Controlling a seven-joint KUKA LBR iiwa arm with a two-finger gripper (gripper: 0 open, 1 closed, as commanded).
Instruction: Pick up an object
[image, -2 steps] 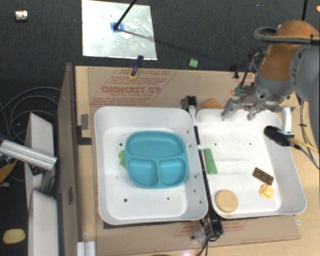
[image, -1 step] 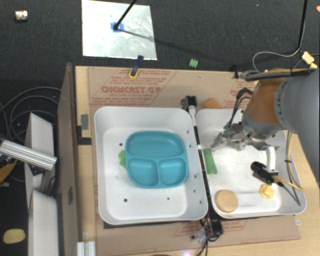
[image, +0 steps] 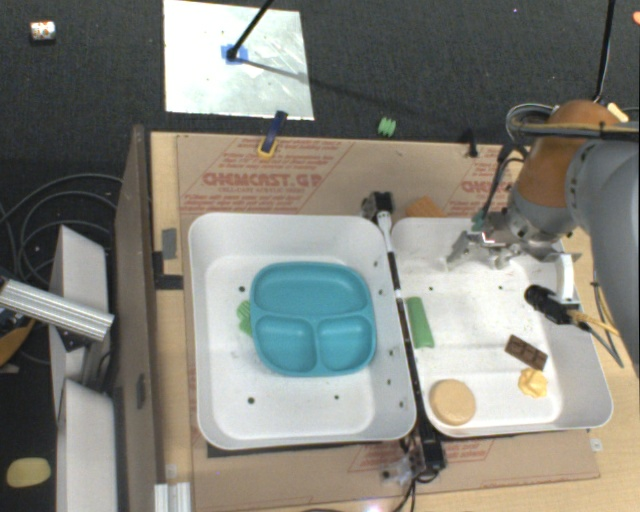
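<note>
Jaws look spread and empty on your gripper (image: 480, 252), nothing between the fingers, as it hangs over the far end of the right bin (image: 480, 310).

Your nearest candidate is the green bar (image: 418, 322). It lies flat on the bin floor, off to the jaws' side and toward the bin's near end, just beside the ridge where the two bins meet. It looks light and stiff, probably plastic and a little slick. I'd close across its narrow width at mid-length, though that ridge may crowd one finger.

Further out from the jaws, toward the near rim, you've got three more:
- a brown slab (image: 525, 351), thin and flat, so it's likely hard to get under
- a small yellow lump (image: 533, 382) just beside the slab, which could squirt out of a pinch
- a tan disc (image: 453, 401), round and low, well apart from the other two

The bin floor is smooth white, so expect things to slide if nudged.

Across the ridge, the left bin (image: 225, 390) holds a teal divided plate (image: 313, 317) with a green piece (image: 243, 317) peeking from under its edge, awkward to reach. Both bins sit on printed cardboard (image: 300, 170). Beyond that you have dark flooring, a silvery sheet (image: 240, 60) and loose cables (image: 50, 210).
</note>
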